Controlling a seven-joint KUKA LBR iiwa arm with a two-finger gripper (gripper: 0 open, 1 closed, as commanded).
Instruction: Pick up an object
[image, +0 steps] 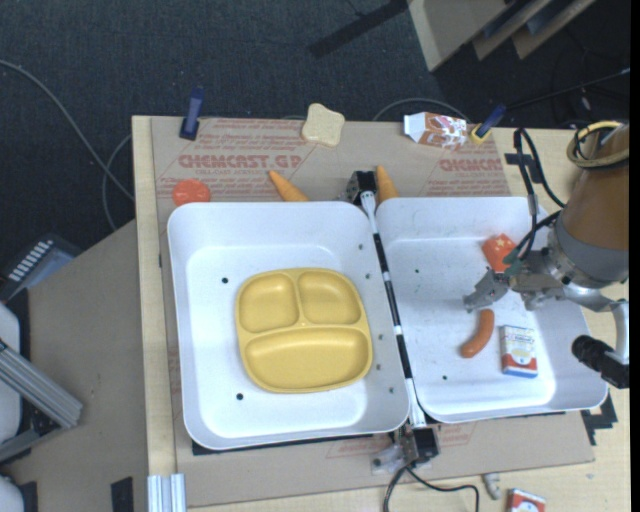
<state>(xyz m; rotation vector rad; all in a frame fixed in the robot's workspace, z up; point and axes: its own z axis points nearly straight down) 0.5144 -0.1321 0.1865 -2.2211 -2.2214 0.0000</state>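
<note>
A sausage (478, 334) is seen lying in the right bin (440, 390), just beside a small carton (518, 351) whose print can't be read. The gripper (484, 294) is parked right above it, fingers spread, nothing pinched. "CHEMCAST" is printed on the cardboard (240, 160).

Arm (600, 215) cut off at right edge, orange object (497, 247) partly hidden behind gripper (487, 295), small box (518, 351) label too small to read
</note>
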